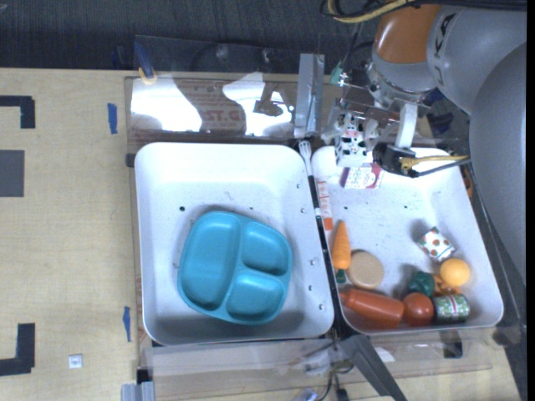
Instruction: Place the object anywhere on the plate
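Note:
A blue plate (236, 266) with three compartments lies in the left bin (159, 174), toward its front. My gripper (372, 136) hangs over the far left corner of the right bin (481, 224), under the orange-banded wrist. A small white carton with a red label (361, 176) lies just below the gripper, close to the divider. A white piece with black spots (351, 144) sits right at the gripper, and I cannot tell whether it is held. Nothing lies on the plate.
Toy foods crowd the right bin's front: a carrot (340, 245), a tan disc (366, 269), a red sausage (370, 306), a tomato (418, 309), an orange ball (454, 272) and two small cans (437, 243). The arm covers the upper right.

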You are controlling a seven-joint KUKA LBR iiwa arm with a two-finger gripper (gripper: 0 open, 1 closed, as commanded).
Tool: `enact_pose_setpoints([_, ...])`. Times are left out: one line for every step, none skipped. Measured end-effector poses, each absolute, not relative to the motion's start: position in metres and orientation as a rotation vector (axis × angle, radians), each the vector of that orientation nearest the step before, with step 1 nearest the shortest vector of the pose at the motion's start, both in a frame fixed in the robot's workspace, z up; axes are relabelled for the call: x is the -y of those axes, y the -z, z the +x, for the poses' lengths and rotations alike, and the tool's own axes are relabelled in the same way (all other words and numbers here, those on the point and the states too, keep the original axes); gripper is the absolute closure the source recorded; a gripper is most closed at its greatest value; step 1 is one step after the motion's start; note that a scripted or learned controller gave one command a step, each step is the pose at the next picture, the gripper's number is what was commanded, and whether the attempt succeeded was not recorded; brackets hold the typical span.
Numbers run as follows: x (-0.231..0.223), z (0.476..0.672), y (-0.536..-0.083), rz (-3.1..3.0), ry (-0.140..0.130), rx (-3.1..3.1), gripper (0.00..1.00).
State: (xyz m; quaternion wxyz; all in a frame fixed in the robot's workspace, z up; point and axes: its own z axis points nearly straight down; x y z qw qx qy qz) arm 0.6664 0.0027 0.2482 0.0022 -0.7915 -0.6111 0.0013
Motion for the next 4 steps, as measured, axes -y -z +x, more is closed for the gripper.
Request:
enact_pose_setpoints([-0.053, 0.666, -0.235, -2.719, -0.008, 1.567, 1.0])
enact_pose_setpoints([-0.113, 0.665, -0.202, -2.74, -0.012, 1.527, 1.0])
enact_pose_setpoints([-0.152, 0.616, -0.116, -2.625, 0.01, 1.732, 1.0])
enact_pose_setpoints([-0.127, 0.604, -0.166, -2.61, 0.006, 1.751, 1.0])
